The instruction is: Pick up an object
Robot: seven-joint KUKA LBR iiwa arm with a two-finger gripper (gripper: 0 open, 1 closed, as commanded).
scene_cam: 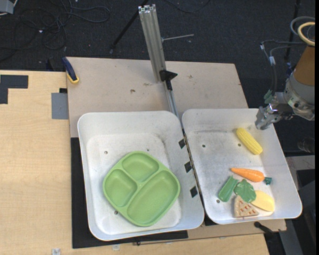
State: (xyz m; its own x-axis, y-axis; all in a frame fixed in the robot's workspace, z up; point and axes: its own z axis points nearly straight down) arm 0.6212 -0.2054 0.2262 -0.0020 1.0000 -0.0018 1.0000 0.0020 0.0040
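near edge: waffle wedge (246, 209) and pale yellow wedge (264, 201) lie touching at the front of the right bin (212, 206), nearest the viewer.
right bin contents: toy corn cob (249, 141) toward the back; carrot (248, 175) across the middle; green pod (227, 189) and leafy green piece (245, 191) just behind the two wedges, the front four crowded together.
left bin (90, 137) contents: green divided plate (141, 188) with three compartments, nothing in them.
candidate object: corn cob, lying apart from the rest, slanted, with bare floor on both long sides.
handling, judged: toy foods look like hard, light, smooth plastic; stiff enough to squeeze, likely to roll or slip if taken off-centre.
where to hold, judged: across the cob's short width at mid-length; the carrot likewise at its thick middle.
pincer (264, 117): over the back right rim of the right bin, near the cob's upper end; nothing seen in it; how wide it stands cannot be told.
risk, judged: crowded front pieces may shift together if nudged.
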